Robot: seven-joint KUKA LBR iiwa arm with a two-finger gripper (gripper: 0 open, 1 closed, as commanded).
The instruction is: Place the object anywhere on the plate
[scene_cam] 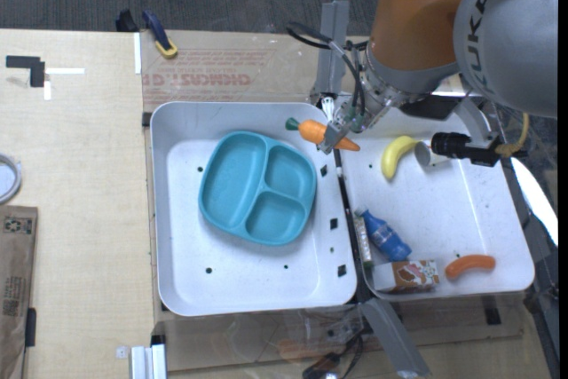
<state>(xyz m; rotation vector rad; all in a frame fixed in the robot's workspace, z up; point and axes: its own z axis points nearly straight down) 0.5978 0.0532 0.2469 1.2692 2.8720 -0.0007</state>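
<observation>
The gripper point(338, 136) hangs over the wall between the 2 white bins, and it looks closed on a toy carrot point(312, 131). The carrot is up in the air, just past the top right corner of the blue plate point(257, 187). The plate lies in the left bin point(177, 217). A banana point(396, 155) lies in the right bin point(461, 217).

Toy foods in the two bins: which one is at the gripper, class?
The carrot, orange with a green top, sits at the gripper over the bins' divider. The banana and sausage lie apart in the right bin.
</observation>
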